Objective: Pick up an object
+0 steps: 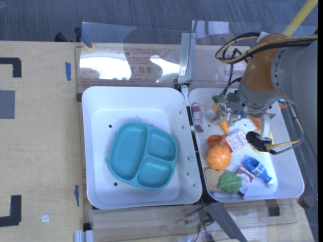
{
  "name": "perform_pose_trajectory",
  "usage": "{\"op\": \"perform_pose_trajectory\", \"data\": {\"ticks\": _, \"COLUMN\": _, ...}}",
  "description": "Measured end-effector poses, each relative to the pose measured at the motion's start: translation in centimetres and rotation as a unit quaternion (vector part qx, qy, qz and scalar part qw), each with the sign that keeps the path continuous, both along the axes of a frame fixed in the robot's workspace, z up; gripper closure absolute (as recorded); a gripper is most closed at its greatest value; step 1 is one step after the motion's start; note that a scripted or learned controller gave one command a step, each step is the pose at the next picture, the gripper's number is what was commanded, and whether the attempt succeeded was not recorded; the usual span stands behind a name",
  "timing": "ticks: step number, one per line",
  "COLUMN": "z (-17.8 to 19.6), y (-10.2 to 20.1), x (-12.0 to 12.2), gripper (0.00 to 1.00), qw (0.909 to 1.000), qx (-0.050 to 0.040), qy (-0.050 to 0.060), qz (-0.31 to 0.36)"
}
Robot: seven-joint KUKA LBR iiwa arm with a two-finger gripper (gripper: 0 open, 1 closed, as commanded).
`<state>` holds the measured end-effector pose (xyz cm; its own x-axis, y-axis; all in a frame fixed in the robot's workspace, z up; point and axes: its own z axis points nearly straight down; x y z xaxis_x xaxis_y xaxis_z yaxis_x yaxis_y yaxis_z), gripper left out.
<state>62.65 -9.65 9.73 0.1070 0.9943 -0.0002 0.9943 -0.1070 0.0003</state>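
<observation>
My gripper (225,116) hangs low over the right white plastic bin (290,178), where the pickable clutter sits; jaw state: cannot tell. The round orange toy pumpkin (219,157) lies just below. The compartmented teal plastic tray (143,155) occupies the left bin (96,135).

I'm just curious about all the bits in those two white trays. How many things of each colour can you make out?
Teal: 1, divided plate
Orange: 2, small pumpkin, carrot-like piece
Green: 1, leafy toy
Blue: 1, small bottle
Red: 2, little bottle, tomato-like piece
Total: 7; others under the arm are too hidden to count.
</observation>
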Motion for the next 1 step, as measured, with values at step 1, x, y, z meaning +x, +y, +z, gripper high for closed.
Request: {"op": "perform_pose_trajectory", "data": {"ticks": 1, "z": 10.4, "y": 6.1, "x": -1.1, "gripper": 1.0, "qw": 1.0, "qx": 0.0008, "qy": -0.004, "qz": -0.002}}
